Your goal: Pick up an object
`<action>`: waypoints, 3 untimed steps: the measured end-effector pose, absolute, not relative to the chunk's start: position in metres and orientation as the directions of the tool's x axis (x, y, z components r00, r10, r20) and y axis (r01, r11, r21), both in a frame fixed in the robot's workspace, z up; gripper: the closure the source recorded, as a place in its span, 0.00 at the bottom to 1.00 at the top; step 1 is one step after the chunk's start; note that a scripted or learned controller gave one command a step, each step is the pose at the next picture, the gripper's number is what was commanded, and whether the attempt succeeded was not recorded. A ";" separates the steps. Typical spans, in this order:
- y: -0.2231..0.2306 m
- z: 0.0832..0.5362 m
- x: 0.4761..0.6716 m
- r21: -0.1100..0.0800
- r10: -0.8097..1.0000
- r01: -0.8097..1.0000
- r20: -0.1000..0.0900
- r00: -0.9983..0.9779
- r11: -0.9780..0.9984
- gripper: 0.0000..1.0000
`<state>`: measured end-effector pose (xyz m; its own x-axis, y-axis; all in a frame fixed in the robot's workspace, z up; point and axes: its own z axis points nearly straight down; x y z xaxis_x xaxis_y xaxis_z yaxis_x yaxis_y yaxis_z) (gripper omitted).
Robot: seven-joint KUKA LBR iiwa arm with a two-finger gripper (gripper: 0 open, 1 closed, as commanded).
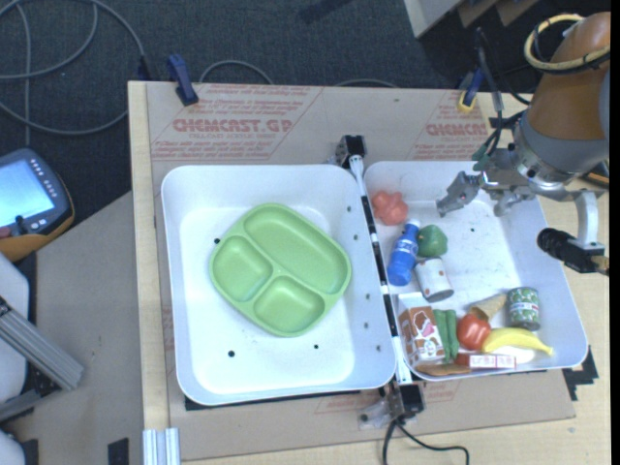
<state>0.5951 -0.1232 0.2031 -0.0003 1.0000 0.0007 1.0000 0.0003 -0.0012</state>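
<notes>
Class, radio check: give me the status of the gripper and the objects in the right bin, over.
Gripper over the right bin's upper part, holding nothing seen. Nearest objects: pink toy, blue bottle, green ball, all untouched. Nothing blocking them.

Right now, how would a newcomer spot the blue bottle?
Look in the right bin, along its left wall beside the divider. The blue bottle lies there below the pink object, with the green ball at its right. It is the only blue item.

A green divided plate point(281, 269) lies in the left bin point(194, 356) — blue clamp point(181, 78) on the bench's far edge.
</notes>
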 end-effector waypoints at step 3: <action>-0.027 0.227 0.569 0.012 1.000 1.000 0.003 -0.009 0.009 1.00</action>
